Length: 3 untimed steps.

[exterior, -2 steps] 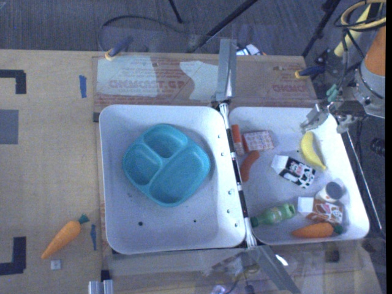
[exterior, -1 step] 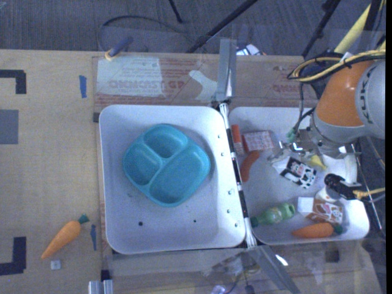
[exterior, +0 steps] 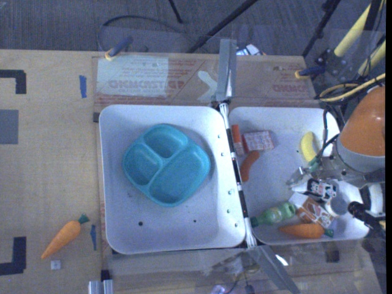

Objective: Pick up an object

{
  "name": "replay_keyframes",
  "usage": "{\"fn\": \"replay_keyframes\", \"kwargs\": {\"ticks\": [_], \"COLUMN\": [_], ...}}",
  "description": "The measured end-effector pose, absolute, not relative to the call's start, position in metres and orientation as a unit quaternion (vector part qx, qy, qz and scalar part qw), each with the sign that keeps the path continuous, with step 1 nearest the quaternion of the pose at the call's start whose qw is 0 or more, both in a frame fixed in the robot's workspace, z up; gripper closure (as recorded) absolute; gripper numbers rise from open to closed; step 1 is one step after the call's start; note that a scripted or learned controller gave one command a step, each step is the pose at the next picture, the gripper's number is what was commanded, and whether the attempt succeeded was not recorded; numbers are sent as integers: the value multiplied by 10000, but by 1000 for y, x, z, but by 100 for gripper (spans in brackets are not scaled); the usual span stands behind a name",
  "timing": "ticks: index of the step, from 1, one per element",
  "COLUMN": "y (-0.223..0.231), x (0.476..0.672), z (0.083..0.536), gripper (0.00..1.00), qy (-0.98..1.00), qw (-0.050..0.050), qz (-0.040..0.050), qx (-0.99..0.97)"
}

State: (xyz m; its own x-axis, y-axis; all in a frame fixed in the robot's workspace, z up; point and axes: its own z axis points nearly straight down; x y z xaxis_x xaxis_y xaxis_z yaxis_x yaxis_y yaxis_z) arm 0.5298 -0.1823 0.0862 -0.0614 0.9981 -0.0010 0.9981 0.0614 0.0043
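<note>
Two shallow white bins sat side by side on a wooden tabletop (exterior: 49, 182). The left bin (exterior: 116, 225) held a blue divided plate (exterior: 166, 164) near its centre. The right bin (exterior: 275, 158) held several small items: a red-and-white carton (exterior: 258, 141) and an orange piece (exterior: 248, 164) near the divider, a yellow banana (exterior: 307, 144) further right, a green bottle (exterior: 275, 214) and an orange carrot (exterior: 301, 230) along the near edge, w/ a small printed box (exterior: 313, 214) just above the carrot. The grey arm w/ orange band (exterior: 367, 130) reached in from the right; its pincer (exterior: 309, 175) hung low over the right bin, beside the banana. Can't tell if the pincer was released or clenched. Another toy carrot (exterior: 61, 237) lay on the tabletop, left of the bins.
</note>
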Motion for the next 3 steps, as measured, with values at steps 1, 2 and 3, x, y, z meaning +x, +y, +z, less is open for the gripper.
{"fn": "replay_keyframes", "kwargs": {"ticks": [1,2,3], "y": [-181,-203,-203], "x": [532,569,569], "z": [97,87,86], "gripper": [100,100,0], "qy": [7280,7991,7992], "qw": [32,21,13], "qz": [41,11,13], "qx": [6856,6012,6010]}}
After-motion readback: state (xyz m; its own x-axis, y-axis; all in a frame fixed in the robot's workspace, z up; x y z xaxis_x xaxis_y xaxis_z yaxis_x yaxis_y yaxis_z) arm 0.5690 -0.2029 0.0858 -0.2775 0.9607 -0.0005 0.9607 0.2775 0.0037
